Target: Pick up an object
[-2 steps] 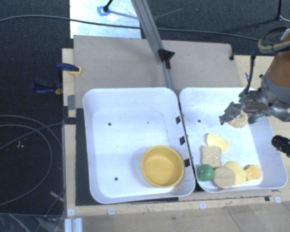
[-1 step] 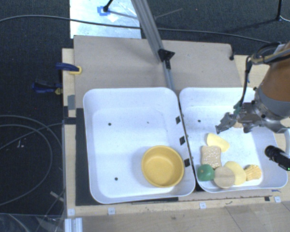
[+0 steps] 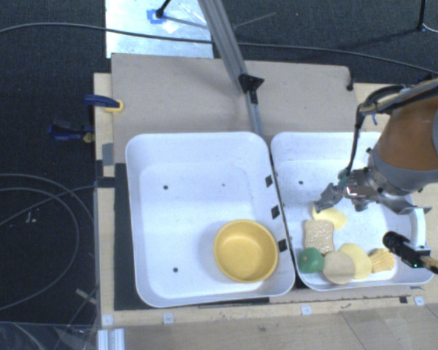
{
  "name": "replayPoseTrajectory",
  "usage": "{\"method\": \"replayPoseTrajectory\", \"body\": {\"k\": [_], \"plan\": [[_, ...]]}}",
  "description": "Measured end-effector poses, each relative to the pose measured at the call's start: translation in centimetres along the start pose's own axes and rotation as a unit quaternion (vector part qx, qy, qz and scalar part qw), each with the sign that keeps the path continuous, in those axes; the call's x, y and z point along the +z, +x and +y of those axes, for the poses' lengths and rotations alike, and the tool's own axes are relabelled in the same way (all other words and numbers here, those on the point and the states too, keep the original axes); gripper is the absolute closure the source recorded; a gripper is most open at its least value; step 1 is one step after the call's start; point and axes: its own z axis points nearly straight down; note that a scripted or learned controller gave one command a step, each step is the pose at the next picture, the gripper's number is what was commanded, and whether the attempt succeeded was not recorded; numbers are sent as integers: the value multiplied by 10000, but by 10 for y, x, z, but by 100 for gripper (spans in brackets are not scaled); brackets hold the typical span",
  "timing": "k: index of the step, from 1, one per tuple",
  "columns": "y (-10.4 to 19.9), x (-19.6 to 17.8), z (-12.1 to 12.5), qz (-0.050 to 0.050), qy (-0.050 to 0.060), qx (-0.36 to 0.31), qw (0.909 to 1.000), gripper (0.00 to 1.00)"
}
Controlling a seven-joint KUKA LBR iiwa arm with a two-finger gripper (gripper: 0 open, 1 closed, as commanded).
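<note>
Near the front of the right bin (image 3: 299, 159) you see a cluster of small food-like items. A pale yellow curved piece (image 3: 330, 218) lies closest to the end effector (image 3: 337, 194), just below its tips. Below that piece sits a beige cracker-like block (image 3: 319, 235), speckled on top. At the block's lower left is a small green round item (image 3: 310, 259), touching the bin's front wall. Just right of the green one rests a cream round item (image 3: 339, 267), with a yellow rounded piece (image 3: 358, 258) behind it and a ridged yellow piece (image 3: 382, 260) further right.

You find the end effector hanging over the middle of the right bin, above the pale yellow curved piece. Its grey fingers (image 3: 327, 195) point left and down and stand a little apart, with nothing visible between them. Whether they touch the curved piece you cannot tell. The arm's grey body with its orange band (image 3: 412, 133) comes in from the right.

Across the divide, the left bin (image 3: 168, 159) holds a yellow bowl (image 3: 246, 250) near its front right corner, upright. Both bins sit side by side on the counter (image 3: 175, 93).
</note>
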Motion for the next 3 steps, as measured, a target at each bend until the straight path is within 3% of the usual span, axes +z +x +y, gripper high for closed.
{"method": "replayPoseTrajectory", "body": {"k": [1, 2, 3], "plan": [[-4, 43, -2, 1, -4, 0, 10000, 0], [-4, 30, 0, -3, -35, -4, 10000, 100], [1, -15, 1, -7, -52, -24, 10000, 100]]}}
